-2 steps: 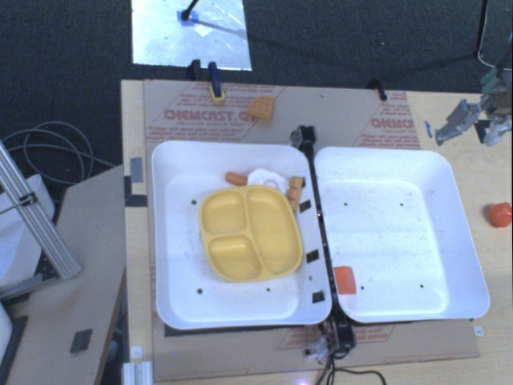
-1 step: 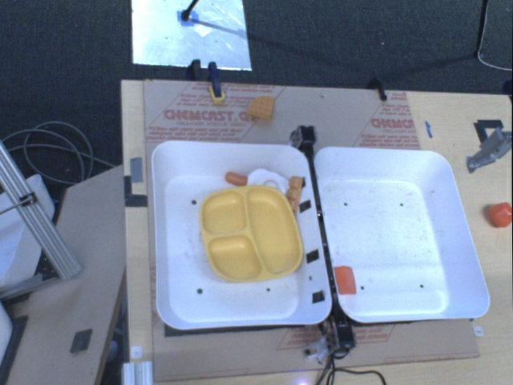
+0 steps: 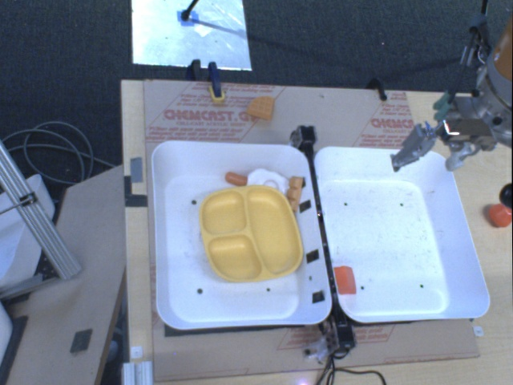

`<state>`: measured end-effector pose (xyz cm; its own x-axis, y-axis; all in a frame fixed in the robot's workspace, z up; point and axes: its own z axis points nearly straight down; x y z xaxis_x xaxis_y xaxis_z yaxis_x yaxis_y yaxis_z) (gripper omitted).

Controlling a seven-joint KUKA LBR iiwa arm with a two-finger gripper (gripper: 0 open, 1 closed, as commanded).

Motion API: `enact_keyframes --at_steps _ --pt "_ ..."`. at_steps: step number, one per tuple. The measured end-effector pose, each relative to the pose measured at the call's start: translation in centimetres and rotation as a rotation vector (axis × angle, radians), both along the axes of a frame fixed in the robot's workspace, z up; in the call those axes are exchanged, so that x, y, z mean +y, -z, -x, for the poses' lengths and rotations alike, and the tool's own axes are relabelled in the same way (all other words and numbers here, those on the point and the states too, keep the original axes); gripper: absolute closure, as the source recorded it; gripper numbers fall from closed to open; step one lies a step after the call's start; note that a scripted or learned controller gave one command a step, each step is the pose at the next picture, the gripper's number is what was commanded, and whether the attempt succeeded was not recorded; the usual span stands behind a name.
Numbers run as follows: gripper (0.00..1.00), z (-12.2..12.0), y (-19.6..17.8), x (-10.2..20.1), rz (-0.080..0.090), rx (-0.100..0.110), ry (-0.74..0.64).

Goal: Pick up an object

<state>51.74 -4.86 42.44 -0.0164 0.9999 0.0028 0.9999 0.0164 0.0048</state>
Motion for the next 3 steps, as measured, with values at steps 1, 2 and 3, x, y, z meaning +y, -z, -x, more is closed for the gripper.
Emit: enact_keyframes --at_steps 1,2,3 --pt "0.0 3.2 0.6 -6.2 0.005 0.002 0.02" --pt "0.0 3.0 0.6 -5.9 0.004 0.001 0.014" --pt "0.0 2.1 -10.1 13.2 -0.003 -0.007 -0.005"
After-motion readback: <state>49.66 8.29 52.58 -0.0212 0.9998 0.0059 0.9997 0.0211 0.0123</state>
